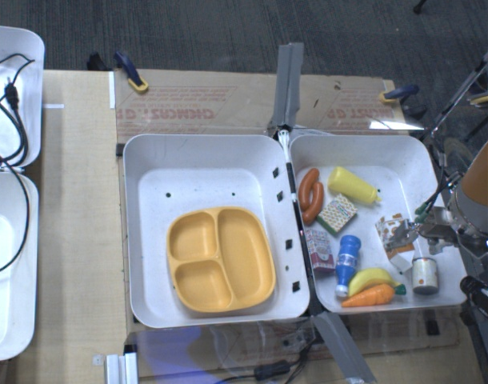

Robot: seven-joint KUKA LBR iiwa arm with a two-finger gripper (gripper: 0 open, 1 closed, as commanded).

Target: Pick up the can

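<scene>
You are looking down on two shallow white plastic bins side by side. The left bin (144,214) holds a smooth yellow plate (220,258) with three rounded compartments. The right bin (404,154) is crowded. The can (424,275), a short silver cylinder lying on its side, rests near the bin's front right corner. Just above it the gripper (404,237) hangs low over the bin, and you cannot tell from this angle how its pincer stands (dark metal and cables blur together there). Left of the can lie a curved yellow banana (370,278) touching an orange carrot (368,297), a blue bottle (347,258), a glossy red sausage (310,194), a yellow mustard bottle (353,185) and a checkered box (338,214). The bins sit on brown cardboard (196,102) over a pale wooden bench (76,214). Dark grey carpet (188,14) lies beyond.
</scene>
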